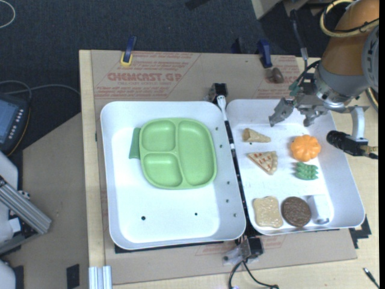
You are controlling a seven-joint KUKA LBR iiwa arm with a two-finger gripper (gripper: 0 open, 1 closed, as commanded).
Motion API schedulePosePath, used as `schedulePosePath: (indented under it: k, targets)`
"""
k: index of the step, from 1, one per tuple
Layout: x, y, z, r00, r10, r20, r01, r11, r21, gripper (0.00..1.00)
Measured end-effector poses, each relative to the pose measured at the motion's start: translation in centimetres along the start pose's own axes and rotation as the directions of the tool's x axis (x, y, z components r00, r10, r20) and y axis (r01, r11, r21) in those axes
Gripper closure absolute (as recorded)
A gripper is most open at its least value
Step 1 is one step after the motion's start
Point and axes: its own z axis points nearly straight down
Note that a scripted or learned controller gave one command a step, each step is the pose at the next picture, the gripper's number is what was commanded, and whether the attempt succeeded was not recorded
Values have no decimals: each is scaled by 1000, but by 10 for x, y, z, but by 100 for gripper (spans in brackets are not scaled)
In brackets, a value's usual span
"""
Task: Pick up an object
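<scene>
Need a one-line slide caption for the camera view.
Open gripper hovers over the right bin of toy food, above the orange pumpkin; green divided plate sits in the left bin.

Left bin point(120, 161) holds a divided plate point(177, 152) — right bin point(343, 191) holds toy foods, pumpkin point(305, 147) far right.

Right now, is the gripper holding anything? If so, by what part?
Nothing is held. The gripper hovers over the right bin, its fingers spread with only bare bin floor between them, apart from the orange pumpkin and the wedge.
</scene>
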Motion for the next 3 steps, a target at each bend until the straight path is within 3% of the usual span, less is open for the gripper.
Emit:
schedulePosePath:
  k: [1,3]
  targets:
    - [0,3,-9,1000,-3,2,3,1000,-15,0]
    - [8,-3,103,1000,-3,1,3,1000,-10,0]
